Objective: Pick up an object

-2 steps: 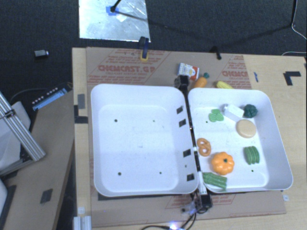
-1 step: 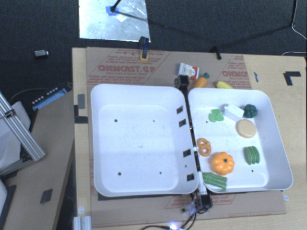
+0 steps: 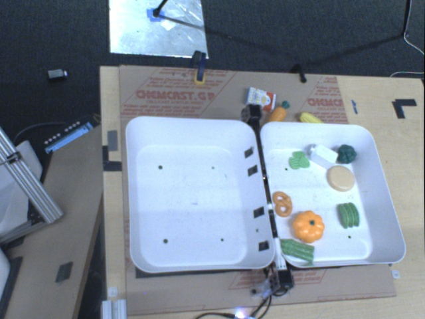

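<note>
The right bin point(image 3: 382, 198) holds several toy foods. An orange pumpkin point(image 3: 308, 226) sits near its front left, with a pretzel point(image 3: 282, 203) just behind it. A green bean pod point(image 3: 296, 250) lies at the front left corner. A ridged green piece point(image 3: 348, 214) rests to the right of the pumpkin. A beige round disc point(image 3: 341, 178) lies in the middle. A white block point(image 3: 323, 155), a dark green broccoli point(image 3: 346, 153) and a light green leafy piece point(image 3: 299, 160) lie toward the back.
The left bin point(image 3: 192, 195) sits beside the right one on a cardboard sheet point(image 3: 172, 93). Behind the bins lie a carrot point(image 3: 277, 113), a yellow piece point(image 3: 309, 118) and a small packet point(image 3: 259, 98). A metal frame point(image 3: 23, 185) stands at far left.
</note>
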Controlling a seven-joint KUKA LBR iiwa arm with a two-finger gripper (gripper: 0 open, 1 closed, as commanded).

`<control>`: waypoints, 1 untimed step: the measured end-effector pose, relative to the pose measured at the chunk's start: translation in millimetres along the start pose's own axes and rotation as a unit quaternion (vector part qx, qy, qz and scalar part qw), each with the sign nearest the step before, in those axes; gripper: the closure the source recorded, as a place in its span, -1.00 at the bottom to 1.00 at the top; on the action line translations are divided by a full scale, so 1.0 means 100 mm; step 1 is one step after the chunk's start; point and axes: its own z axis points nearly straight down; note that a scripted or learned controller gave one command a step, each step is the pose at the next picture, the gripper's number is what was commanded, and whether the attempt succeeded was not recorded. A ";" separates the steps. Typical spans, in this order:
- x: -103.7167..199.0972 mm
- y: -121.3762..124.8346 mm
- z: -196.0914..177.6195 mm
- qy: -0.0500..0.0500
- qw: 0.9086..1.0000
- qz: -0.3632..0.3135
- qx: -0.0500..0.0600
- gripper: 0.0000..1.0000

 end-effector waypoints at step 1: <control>-0.03 0.06 0.00 0.000 1.000 0.000 0.000 1.00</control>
